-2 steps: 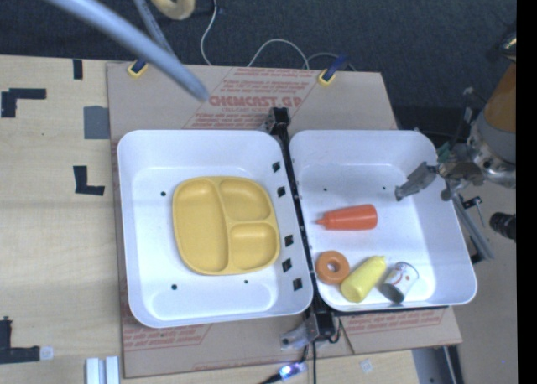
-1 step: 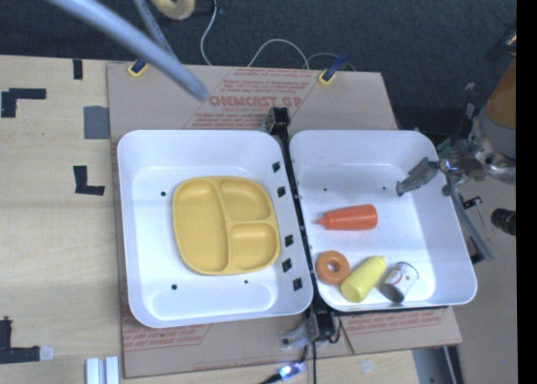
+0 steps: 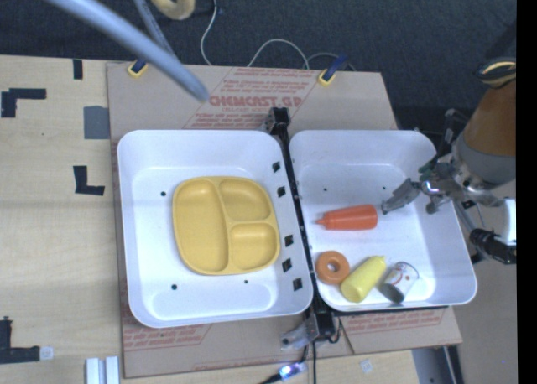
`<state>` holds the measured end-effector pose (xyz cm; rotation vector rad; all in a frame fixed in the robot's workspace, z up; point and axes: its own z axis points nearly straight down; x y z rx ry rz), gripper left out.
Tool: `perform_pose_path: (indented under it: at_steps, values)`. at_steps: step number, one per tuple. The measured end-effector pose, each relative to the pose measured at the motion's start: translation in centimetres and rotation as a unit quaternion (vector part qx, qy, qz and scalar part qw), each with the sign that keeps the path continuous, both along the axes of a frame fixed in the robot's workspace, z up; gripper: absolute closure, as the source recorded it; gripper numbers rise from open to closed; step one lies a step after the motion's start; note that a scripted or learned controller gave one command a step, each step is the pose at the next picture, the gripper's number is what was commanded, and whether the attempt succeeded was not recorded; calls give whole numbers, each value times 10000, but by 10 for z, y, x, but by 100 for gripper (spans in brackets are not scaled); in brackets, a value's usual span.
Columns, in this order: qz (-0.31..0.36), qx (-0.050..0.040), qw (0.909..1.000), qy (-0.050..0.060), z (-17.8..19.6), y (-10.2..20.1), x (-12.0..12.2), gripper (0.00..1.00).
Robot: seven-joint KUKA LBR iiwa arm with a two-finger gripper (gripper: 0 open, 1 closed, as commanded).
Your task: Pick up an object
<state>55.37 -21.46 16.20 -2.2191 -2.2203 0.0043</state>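
Nearest to us, along the lower edge of the right bin (image 3: pixel 436 231), we see a yellow bottle-shaped object (image 3: pixel 362 279) lying tilted, with an orange ring (image 3: pixel 333 267) just beside it on the left and a small grey and clear item (image 3: pixel 397 283) touching or nearly touching its right end; we cannot tell what that item is. A little farther in, near the middle of the same bin, an orange carrot-like piece (image 3: pixel 349 219) lies on its side, its narrow end toward the divider.

In the left bin (image 3: pixel 138 231) we find a yellow divided plate (image 3: pixel 225 225) with three compartments, resting flat near the centre.

The claw (image 3: pixel 401 196) hangs over the right bin, right of the carrot-like piece and apart from it, with nothing between its fingers. One dark finger (image 3: pixel 399 197) points toward the carrot; we cannot tell whether the claw is spread or closed. The grey arm (image 3: pixel 487 156) with its orange band enters from the right.

Both bins sit on a cardboard sheet (image 3: pixel 252 97) laid on the wooden counter (image 3: pixel 50 231).
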Motion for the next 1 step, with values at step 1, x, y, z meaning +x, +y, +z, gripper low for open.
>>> perform_pose_path:
  at_steps: [1]
  values:
    - [-2, 0, 10000, 2, -58, 1, -9, 0]
